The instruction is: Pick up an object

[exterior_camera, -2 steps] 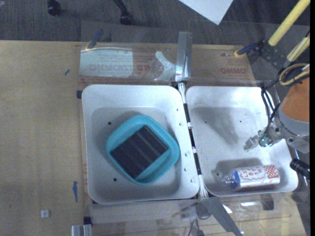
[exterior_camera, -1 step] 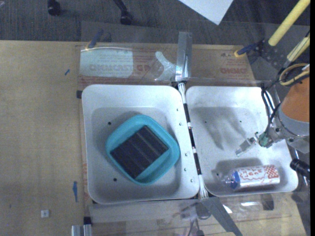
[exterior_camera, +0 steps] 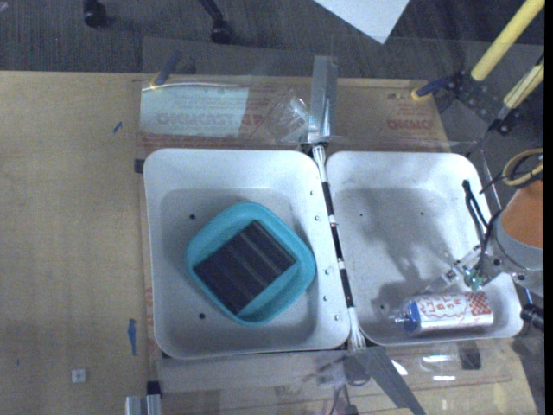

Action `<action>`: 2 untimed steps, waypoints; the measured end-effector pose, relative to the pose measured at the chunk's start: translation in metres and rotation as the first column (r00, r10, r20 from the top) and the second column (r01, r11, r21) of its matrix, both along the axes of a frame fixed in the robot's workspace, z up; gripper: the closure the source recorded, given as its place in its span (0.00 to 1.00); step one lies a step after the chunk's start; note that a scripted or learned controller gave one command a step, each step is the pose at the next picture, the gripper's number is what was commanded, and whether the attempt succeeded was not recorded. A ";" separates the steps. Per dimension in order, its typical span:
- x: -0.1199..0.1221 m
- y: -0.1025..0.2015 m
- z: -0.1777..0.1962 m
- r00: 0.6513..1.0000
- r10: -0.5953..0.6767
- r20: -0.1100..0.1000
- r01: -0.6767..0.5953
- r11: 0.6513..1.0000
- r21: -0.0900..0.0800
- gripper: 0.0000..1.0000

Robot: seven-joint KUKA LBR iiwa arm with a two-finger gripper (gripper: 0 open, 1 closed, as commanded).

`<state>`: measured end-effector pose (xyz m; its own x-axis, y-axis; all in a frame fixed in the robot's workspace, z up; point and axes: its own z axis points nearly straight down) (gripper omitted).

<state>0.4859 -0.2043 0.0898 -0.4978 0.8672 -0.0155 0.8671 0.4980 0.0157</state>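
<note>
Fingers [exterior_camera: 467, 274] of the grey arm's gripper hover in the right white bin [exterior_camera: 380, 175]; open or closed, I cannot tell at this resolution. Small white cylindrical tube with red print [exterior_camera: 449, 311] lies just below them, long axis left–right, close to the bin's near wall. Open floor lies leftward.

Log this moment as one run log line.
gripper: right bin, just above tube | tube: lying at near wall | left bin: teal dish
</note>
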 end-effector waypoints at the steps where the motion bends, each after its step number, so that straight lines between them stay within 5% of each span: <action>1: 0.091 0.042 0.026 0.998 0.056 -0.018 -0.056 0.998 0.005 0.00; 2: 0.146 0.020 0.042 0.993 -0.120 -0.015 0.120 0.993 0.003 0.00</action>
<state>0.6315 -0.1844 0.1318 -0.3903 0.9207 -0.0052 0.9207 0.3903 0.0043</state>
